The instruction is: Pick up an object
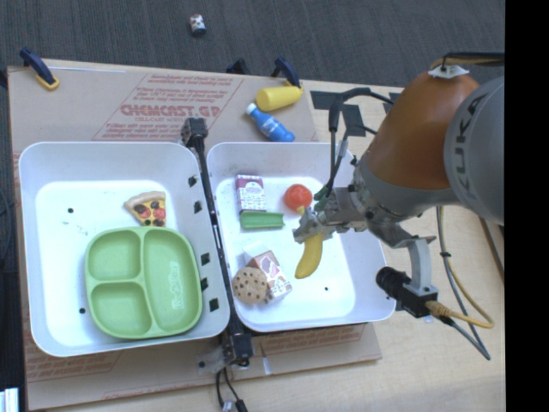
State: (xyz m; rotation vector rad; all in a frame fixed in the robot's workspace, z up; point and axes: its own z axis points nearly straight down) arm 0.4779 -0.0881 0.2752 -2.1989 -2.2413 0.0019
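My gripper (314, 230) is low over the right bin (364, 312), near its middle. A yellow banana (309, 258) hangs upright from it, its top end pinched between the fingers. A red tomato (298, 197) sits just up and left of the gripper. A green stick-shaped item (262, 221) lies to the gripper's left. A small purple-and-white carton (249, 192) stands at the bin's back left. A cookie (249, 286) and a second small carton (273, 274) lie together at the front left.
The left bin (51, 178) holds a green divided plate (143, 280) and a toy pizza slice (147, 208). Behind the bins, on the cardboard, lie a yellow bottle (277, 97) and a blue bottle (271, 124). The arm's orange band (420, 136) looms over the right bin's right side.
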